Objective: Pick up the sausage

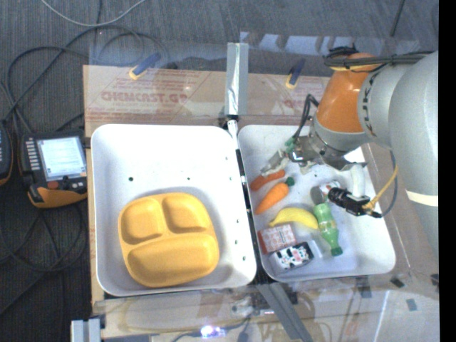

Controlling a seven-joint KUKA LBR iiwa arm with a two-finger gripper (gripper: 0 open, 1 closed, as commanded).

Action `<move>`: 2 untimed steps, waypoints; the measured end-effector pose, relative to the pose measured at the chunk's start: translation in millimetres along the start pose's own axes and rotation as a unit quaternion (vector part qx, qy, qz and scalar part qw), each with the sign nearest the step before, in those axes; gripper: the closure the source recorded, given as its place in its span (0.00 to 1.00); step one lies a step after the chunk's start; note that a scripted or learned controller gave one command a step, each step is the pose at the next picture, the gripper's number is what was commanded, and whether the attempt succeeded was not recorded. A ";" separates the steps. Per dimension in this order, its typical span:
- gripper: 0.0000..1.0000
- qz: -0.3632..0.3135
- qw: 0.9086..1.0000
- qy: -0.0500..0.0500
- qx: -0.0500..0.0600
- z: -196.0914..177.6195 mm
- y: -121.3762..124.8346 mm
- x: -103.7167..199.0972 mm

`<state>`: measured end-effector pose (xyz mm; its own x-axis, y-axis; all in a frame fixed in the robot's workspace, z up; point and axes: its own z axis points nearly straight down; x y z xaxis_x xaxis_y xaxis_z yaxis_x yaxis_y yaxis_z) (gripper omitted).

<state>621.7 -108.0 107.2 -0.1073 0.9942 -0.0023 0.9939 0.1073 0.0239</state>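
While the sausage (267, 181) lies in the right bin (370, 262) above a carrot (274, 198), the gripper (279, 164) hangs just over it; its jaw state is unclear.

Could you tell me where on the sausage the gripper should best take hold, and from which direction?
Probably across the middle of the sausage, from straight above. It lies flat and slanted near the right bin's left wall, and the carrot lies close alongside, so the gripper should close across its narrow width.
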 end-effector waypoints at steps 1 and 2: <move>0.00 0.017 1.000 0.000 0.004 17.1 -0.7 11.8; 0.00 0.005 1.000 -0.001 0.004 16.3 -17.5 7.4</move>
<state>603.9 -102.6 90.4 -0.0975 0.9952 -0.0046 0.9951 0.0976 0.0161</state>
